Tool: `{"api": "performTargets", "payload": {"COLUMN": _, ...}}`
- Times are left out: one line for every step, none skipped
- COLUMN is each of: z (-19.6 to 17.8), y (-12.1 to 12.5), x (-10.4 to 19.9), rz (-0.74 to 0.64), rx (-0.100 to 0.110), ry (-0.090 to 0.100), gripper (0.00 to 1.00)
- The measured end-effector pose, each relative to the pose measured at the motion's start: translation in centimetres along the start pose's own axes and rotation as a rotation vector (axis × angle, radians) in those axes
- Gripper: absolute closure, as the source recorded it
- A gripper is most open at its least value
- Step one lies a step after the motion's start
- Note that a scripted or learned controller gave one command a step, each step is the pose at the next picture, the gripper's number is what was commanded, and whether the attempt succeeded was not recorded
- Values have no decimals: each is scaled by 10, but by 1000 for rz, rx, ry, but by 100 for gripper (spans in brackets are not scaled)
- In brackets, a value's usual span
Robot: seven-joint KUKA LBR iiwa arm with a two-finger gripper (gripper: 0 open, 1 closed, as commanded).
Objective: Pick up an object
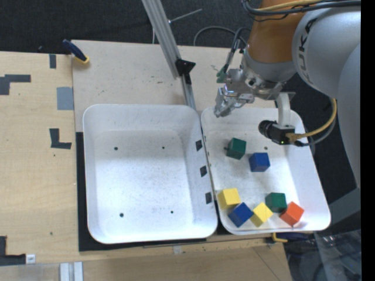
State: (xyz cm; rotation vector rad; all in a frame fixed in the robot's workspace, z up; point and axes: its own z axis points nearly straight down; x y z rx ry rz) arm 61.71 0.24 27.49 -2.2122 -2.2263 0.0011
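Camera view inspection: my fingers [224, 108] hang over the far-left corner of the right white plastic bin [304, 174]; whether released or clenched, I cannot tell. Nothing lifted yet. Nearest candidate, the dark green cube [236, 148], sits untouched below.

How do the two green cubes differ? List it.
Position: one green cube sits near the far end of the right bin, close under the gripper; the other green cube lies near the front edge.
Neighbours: the far one stands apart, with only a blue cube nearby; the near one is crowded against the orange cube and a yellow cube.
Shared: both are dark green, similar in size, in the same bin.
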Motion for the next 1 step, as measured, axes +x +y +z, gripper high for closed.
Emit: {"api": "performTargets", "payload": {"z": 23, "y": -18, "x": 51, "rz": 0, "rx": 2, "ry": -1, "gripper": 100}}
